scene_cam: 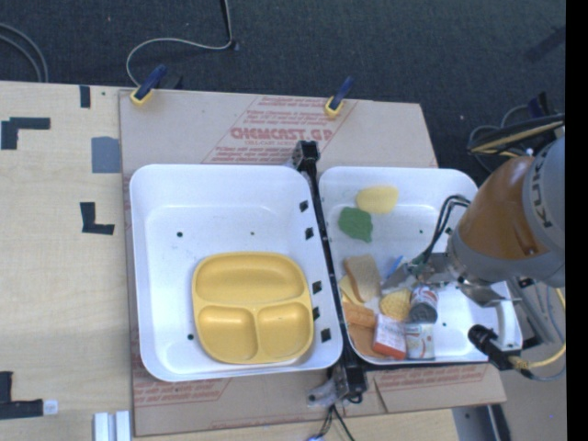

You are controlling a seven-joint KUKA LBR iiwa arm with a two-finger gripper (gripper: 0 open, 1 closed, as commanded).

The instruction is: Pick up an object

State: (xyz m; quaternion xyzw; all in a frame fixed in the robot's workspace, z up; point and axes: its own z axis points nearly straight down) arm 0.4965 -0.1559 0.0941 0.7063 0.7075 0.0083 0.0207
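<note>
My arm (505,223) reaches in from the right, and its orange band sits over the right bin's (459,186) far right side. My gripper (418,288) is low in that bin, among the cluttered items near the middle of its floor. Whether it is parted or closed I cannot tell; the wrist hides that part.

The things I could pick up crowd the lower left half of this bin. A yellow lemon-shaped piece (378,197) lies near the far wall, and a green piece (356,223) sits just beside it, close to the divider between the bins. Nearer the front, a tan bread-like slice (363,277) leans close to the divider, a small yellow corn-like piece (395,303) lies right by my gripper, a small can (423,306) touches or nearly touches it, and an orange-red packet (390,338) rests near the front rim. These are tightly packed, with little room between them.

Bare white floor shows along the bin's far wall to the right of the lemon piece and at the front right corner.

The left bin (156,246) holds a yellow divided tray (253,306) toward its front, near the divider, with open floor along its far and left sides.
</note>
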